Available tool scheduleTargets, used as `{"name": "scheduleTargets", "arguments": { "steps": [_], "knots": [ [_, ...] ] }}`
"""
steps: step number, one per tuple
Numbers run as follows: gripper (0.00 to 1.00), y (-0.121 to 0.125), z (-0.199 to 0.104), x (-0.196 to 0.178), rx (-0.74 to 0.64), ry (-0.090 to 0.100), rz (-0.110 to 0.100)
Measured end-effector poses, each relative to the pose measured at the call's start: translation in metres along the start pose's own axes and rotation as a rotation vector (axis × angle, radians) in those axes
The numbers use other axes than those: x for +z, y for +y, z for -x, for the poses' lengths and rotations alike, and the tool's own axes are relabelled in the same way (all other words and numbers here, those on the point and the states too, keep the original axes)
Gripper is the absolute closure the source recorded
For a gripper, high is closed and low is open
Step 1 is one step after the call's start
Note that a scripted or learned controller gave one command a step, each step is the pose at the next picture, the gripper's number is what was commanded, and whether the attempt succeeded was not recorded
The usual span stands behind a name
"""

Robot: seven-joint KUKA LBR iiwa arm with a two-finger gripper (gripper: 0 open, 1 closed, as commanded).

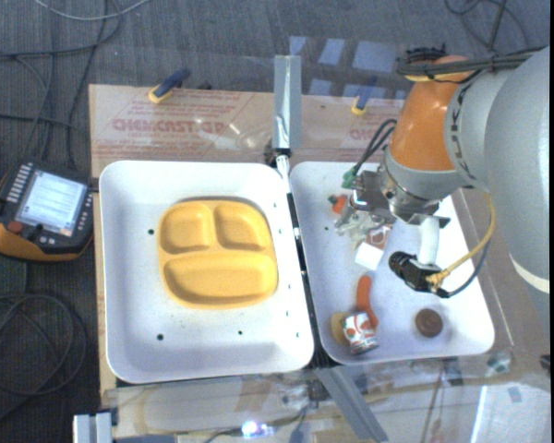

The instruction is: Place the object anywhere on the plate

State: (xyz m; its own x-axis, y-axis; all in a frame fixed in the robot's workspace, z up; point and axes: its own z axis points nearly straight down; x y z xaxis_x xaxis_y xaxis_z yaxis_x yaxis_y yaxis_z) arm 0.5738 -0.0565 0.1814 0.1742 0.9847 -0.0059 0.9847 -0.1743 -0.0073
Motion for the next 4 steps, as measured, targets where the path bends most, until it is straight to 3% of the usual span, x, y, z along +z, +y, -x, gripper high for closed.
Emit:
{"name": "scheduleTargets", "arguments": {
  "steps": [1, 2, 3, 4],
  "knots": [
    [1.00, 0.027, -0.074, 0.000, -0.003, 0.002, -0.001],
    [1.00, 0.031, -0.135, 0.000, -0.056, -0.001, 0.001],
    [1.00, -0.010, -0.156, 0.000, -0.136, 0.000, 0.000],
    [1.00, 0.033, -0.145, 0.000, -0.118, 0.001, 0.000]
  ]
}}
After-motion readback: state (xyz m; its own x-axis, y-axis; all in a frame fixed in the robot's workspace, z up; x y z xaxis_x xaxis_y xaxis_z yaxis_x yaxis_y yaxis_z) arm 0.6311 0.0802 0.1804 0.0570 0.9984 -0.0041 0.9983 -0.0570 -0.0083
